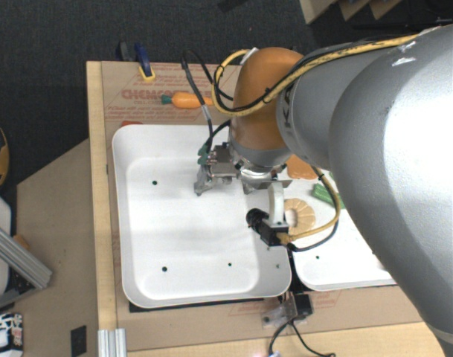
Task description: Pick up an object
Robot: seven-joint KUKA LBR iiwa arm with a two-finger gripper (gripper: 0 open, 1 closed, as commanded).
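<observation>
The gripper (211, 175) hangs low over the left bin (137, 199) – whether its jaws are apart I cannot tell – while the likely pick, tan and green objects (309, 199), lies well right of them in the right bin (345, 274) – likely a misplaced reach.

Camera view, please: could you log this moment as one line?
arm: over left bin | gripper: low, fingers unclear | held: nothing seen | right bin: tan and green items
</observation>
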